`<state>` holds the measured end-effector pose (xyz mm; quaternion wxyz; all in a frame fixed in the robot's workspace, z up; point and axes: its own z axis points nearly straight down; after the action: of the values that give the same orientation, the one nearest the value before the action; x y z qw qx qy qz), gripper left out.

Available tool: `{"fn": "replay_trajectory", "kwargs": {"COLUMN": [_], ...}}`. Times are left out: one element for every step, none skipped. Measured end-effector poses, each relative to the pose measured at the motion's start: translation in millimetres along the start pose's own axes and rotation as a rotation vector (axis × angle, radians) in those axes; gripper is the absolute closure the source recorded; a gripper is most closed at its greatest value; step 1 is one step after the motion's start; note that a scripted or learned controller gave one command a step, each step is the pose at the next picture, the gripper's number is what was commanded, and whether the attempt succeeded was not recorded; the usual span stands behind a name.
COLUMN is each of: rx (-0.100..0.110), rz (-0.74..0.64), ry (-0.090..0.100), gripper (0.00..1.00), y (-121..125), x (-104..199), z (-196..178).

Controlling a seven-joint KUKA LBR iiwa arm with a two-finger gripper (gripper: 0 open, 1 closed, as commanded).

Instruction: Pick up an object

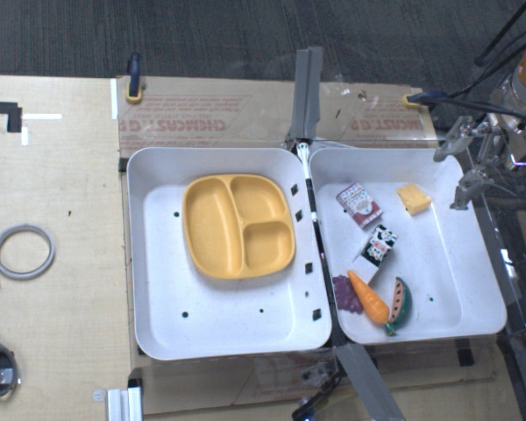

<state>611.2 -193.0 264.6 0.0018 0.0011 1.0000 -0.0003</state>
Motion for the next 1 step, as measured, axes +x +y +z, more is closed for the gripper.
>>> {"fn": "replay_trajectory", "kwargs": {"rx": [0.001], "rz": [0.421], "ry": [0.000], "gripper": [0.00], "y": [-0.5], "x": [-29.6], "z": [27.0]}}
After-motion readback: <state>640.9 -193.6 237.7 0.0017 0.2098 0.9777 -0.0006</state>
